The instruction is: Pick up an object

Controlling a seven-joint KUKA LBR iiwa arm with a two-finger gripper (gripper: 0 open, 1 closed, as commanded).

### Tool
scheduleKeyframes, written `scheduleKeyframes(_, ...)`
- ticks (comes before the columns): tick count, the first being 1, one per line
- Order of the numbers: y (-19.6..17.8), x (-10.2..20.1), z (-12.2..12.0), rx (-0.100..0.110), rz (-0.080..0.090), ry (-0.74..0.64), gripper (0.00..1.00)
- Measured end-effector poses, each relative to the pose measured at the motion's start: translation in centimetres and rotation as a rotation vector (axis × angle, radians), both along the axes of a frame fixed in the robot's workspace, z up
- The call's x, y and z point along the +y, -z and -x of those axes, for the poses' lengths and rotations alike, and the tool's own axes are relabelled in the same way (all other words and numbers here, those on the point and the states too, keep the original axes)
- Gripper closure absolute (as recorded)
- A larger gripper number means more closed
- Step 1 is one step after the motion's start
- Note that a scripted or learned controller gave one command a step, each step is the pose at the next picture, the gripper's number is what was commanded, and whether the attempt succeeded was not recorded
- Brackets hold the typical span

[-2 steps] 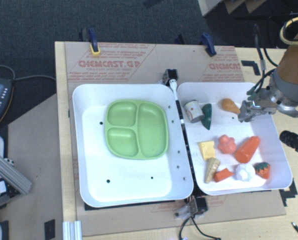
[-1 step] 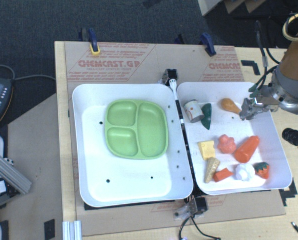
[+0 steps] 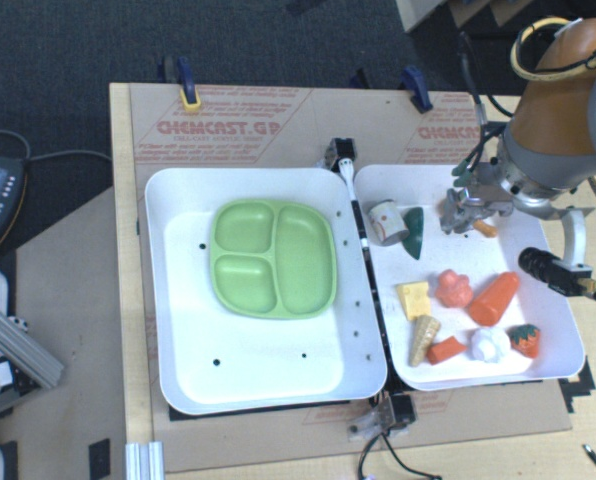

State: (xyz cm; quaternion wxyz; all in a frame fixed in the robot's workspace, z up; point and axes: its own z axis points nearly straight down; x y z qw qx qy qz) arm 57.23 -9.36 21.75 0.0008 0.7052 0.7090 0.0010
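Carrot lying slantwise in right bin, narrow end lower-left.

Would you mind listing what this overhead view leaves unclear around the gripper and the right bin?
- Gripper: small and dark in the camera view, so its grip cannot be judged.
- Small orange object beside the gripper: partly covered by it; its shape is unclear.
- Grey arm with orange band: cut off by the right edge.
- Shallow white right bin: its far right rim is hidden by the arm.
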Motion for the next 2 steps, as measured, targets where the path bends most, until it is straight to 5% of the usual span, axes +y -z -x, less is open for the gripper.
scheduleKeyframes(2, -0.4, 9.8, -5.9, -0.002, 0.0, 0.0, 1.0)
